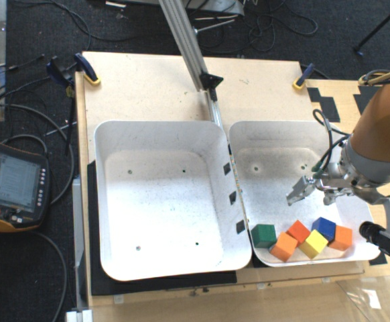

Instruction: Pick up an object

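Your gripper (301, 192) hangs above the blocks (302, 239) in the right bin (269, 146); its grip state you cannot tell.

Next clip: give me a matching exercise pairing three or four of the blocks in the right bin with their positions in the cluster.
Things:
1. green block
2. blue block
3. yellow block
4. hand

Places:
A. at the front of the cluster, just below the blue one
B. above the cluster, over the right bin
C. leftmost, nearest the divide between the bins
D. at the back of the cluster, toward its right

Pairs: 1-C, 2-D, 3-A, 4-B
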You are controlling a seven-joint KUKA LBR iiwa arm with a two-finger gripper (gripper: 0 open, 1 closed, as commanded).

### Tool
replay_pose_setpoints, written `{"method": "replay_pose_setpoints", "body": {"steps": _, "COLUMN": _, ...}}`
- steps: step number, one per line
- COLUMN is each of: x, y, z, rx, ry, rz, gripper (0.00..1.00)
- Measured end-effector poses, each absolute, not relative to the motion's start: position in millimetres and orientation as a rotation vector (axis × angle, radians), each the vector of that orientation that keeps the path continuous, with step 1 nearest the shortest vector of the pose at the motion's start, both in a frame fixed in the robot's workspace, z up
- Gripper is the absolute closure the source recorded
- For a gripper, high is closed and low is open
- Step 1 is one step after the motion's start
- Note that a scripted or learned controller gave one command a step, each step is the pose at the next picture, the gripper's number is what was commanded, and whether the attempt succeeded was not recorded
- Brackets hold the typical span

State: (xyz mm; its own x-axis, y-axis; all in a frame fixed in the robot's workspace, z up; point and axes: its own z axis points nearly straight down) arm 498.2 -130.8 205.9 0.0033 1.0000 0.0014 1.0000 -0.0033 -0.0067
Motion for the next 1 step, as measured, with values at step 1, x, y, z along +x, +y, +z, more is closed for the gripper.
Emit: {"method": "replay_pose_setpoints", "body": {"steps": 1, "x": 490.9, "y": -110.9, "z": 276.5, "rx": -2.22, "ry": -2.232, "rz": -0.008, "gripper": 0.0}}
